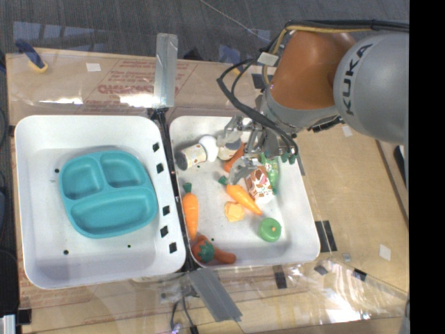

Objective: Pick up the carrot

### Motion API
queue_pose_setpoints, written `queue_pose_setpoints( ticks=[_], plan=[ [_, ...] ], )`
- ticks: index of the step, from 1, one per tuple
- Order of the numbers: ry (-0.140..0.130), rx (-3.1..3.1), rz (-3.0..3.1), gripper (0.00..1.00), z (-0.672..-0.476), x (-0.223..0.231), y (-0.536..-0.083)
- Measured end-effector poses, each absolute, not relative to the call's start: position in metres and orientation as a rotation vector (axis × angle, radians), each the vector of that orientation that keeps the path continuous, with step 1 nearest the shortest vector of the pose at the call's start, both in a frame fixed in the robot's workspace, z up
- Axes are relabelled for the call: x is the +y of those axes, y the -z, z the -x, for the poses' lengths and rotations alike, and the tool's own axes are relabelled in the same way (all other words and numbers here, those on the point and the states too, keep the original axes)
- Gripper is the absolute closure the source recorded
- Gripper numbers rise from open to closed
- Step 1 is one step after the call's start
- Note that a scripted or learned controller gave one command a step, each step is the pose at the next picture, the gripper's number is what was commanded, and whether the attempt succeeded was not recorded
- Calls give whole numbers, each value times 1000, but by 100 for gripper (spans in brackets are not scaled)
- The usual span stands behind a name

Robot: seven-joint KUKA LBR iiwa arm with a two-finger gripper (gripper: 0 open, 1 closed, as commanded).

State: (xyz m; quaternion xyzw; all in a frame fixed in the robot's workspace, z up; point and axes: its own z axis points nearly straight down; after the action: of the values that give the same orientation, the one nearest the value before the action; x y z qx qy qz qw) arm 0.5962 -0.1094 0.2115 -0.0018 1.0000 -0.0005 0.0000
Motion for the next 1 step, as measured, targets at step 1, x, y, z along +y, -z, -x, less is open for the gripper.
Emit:
queue_pose_setpoints(
  ticks=[1],
  plan=[
    [-1, 3136, 189, 0, -500, -134, -99]
  ],
)
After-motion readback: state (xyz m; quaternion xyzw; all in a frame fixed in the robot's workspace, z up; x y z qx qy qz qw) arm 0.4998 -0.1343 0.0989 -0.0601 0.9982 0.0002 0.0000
